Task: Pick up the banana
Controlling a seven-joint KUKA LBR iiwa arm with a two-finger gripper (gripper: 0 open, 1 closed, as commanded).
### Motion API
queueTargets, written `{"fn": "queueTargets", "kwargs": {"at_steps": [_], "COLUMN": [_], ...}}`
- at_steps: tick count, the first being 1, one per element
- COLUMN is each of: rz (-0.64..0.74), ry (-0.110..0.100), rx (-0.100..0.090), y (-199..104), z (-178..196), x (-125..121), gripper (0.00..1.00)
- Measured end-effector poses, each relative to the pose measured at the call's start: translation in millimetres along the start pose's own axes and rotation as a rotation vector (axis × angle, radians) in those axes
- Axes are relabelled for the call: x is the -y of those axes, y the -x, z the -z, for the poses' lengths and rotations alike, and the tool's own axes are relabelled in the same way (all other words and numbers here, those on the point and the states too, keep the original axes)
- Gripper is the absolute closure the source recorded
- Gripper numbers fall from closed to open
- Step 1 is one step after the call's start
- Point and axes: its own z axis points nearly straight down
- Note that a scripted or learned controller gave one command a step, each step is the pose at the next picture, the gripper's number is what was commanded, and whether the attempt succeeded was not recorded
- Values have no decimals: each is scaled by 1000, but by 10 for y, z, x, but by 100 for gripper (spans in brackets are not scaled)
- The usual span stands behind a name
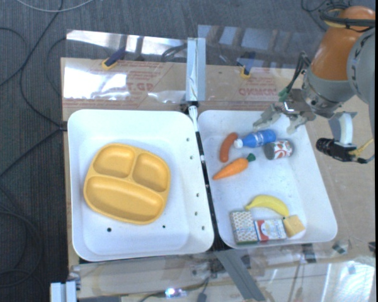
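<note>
Banana (268, 204) lies in the right bin (309, 187), toward its near edge, just behind a small box (259, 228) and a tan block (294, 226). In the left bin (75, 231) rests a yellow divided plate (126, 182). Farther back in the right bin lie a carrot (232, 167), a sausage (227, 146), a blue bottle (257, 138) and a small can (278, 149). The pincer (283, 117) hangs over the bin's far right corner, fingers spread, nothing between them, well apart from the banana.

I see my arm (343, 49) as grey with a glossy orange band, black cables looping above, and pale metal fingers (268, 117).
</note>
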Motion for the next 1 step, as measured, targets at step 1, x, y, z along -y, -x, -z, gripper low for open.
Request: {"fn": "queueTargets", "kwargs": {"at_steps": [1], "rz": [-38], "ry": [-1], "rx": [4], "y": [-103], "z": [-382], "x": [122], "gripper": [0]}}
